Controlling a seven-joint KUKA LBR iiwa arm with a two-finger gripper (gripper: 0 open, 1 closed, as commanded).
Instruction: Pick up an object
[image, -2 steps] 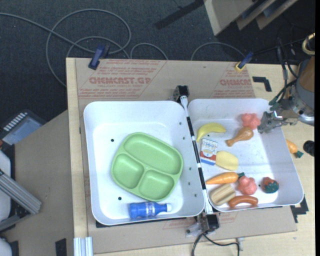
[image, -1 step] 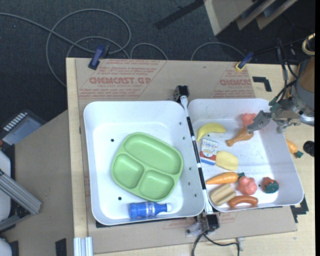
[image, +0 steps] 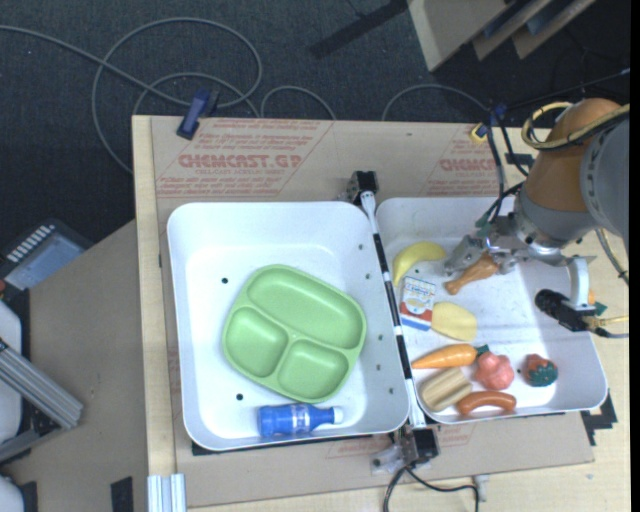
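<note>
two shallow white bins sit side by side on the table, and the right bin carries all the small pieces we may choose from. the pincer is low in the upper part of that bin, and a tan, stick-shaped piece slants out from its tip toward the lower left. we cannot tell whether the pincer is clamped on that piece or only resting against it, nor whether it is spread or closed.

just left of it lie a yellow banana-shaped toy and a small white printed packet. a pale yellow rounded toy lies further forward, and along the near wall come an orange carrot toy, a tan bread-roll toy, a red sausage toy, a pink-red rounded toy and a small red berry toy with a green cap.

to do this step well, we judge that the tan piece is the thing to commit to, as it is right at the tip. we want it squarely gripped across its narrow width, then a straight lift, so it neither pivots out nor knocks the banana toy. the left bin holds a green three-part tray and a blue bottle, both well apart.
</note>
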